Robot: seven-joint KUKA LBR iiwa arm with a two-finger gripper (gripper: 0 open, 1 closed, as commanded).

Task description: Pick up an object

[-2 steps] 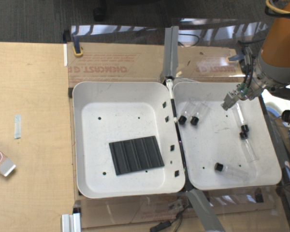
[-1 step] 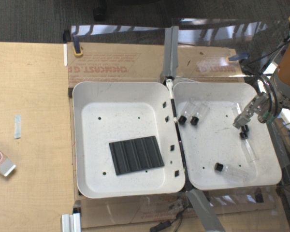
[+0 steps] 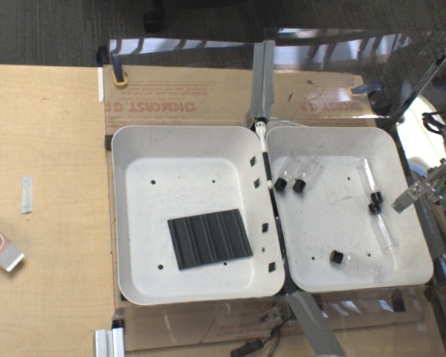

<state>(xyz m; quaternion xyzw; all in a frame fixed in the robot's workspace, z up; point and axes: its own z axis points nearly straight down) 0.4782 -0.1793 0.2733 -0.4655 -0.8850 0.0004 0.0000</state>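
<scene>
A black ribbed rectangular pad (image 3: 210, 239) lies flat in the lower middle of the left bin (image 3: 134, 199). The right bin (image 3: 401, 266) holds several small clear vials with black caps. Two vials (image 3: 298, 184) lie close together near its upper left. Another vial (image 3: 373, 199) lies lengthwise by the right wall. One more vial (image 3: 337, 257) rests near the front wall. All of these lie loose on the bin floors, apart from one another.
Both bins sit on brown cardboard (image 3: 178, 99), with a grey divider bar (image 3: 262, 80) running between them at the back. A grey metal bracket (image 3: 414, 195) overhangs the right bin's right rim. On the wooden table at left lie a small wrapped block (image 3: 1, 248) and a grey strip (image 3: 27, 195).
</scene>
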